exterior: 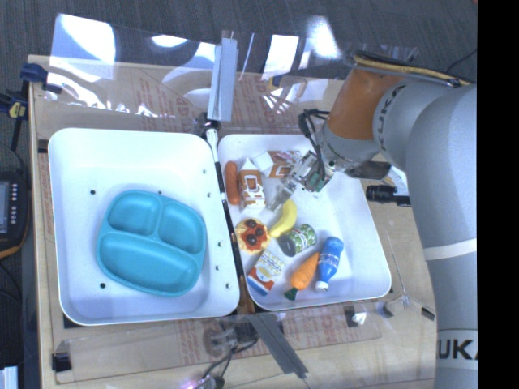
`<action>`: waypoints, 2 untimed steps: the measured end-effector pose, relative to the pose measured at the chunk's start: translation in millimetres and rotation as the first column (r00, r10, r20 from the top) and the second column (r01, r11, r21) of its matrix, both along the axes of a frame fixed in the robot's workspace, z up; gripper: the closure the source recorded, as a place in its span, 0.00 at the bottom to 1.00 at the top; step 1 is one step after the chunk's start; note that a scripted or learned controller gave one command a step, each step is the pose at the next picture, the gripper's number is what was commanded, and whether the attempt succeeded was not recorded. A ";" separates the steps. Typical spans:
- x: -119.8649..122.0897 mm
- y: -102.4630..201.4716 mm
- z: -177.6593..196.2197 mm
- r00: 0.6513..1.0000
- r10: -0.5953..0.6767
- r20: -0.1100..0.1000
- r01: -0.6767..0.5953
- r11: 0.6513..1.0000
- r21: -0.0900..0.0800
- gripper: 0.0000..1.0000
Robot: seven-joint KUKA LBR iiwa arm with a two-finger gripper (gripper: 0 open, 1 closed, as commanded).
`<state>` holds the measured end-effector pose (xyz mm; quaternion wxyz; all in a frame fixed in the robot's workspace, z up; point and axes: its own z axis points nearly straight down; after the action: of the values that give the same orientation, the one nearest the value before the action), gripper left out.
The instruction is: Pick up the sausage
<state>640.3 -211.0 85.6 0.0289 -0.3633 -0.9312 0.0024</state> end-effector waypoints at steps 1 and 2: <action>0.8 -2.1 0.0 0.999 0.049 0.001 -0.049 0.999 -0.004 0.00; 0.8 -0.5 4.6 0.999 -0.047 0.004 0.047 0.999 -0.005 0.00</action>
<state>641.1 -211.5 90.3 0.0262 -0.3852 -0.9225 0.0032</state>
